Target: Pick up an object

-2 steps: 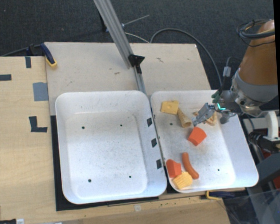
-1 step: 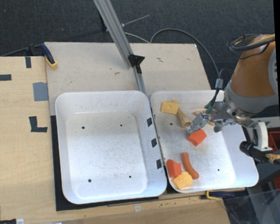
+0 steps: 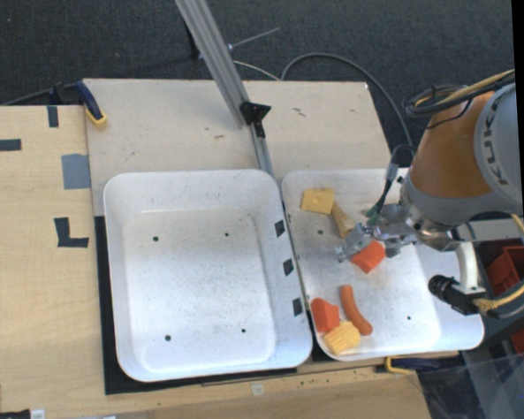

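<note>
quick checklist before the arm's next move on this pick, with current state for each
1. Gripper over the right bin: ok.
2. Target beside the gripper: ok, the orange block sits right at the fingertips.
3. Block between the fingers: cannot tell, the wrist hides the contact.
4. Block lifted off the bin floor: cannot tell from this slant.
5. Neighbours apart from the target: ok, the yellow block lies above it, the orange stick, the orange wedge and the yellow ridged piece lie below.
6. Left bin away from the arm: ok.
</note>
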### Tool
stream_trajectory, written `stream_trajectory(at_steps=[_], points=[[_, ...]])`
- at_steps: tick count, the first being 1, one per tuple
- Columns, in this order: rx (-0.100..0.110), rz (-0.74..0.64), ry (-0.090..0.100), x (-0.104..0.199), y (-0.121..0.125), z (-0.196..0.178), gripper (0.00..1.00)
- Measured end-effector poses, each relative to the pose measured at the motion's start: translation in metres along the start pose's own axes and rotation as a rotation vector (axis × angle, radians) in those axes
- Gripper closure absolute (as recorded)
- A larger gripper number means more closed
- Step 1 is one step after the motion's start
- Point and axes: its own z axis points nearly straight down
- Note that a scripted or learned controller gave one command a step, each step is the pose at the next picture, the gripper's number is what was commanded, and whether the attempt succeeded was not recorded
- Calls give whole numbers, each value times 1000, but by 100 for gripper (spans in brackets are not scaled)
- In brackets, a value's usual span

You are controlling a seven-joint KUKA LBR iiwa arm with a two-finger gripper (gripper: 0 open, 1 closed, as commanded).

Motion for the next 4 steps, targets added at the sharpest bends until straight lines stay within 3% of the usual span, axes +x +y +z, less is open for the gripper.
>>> stream_trajectory(at_steps=[1,2,3,4], points=[[3,1,1,1,-6,64,0],[-2,-1,0,2,-4,51,100],[-9,1,-1,-3,-12,3,100],[-10,-1,-1,0,-1,-47,100]])
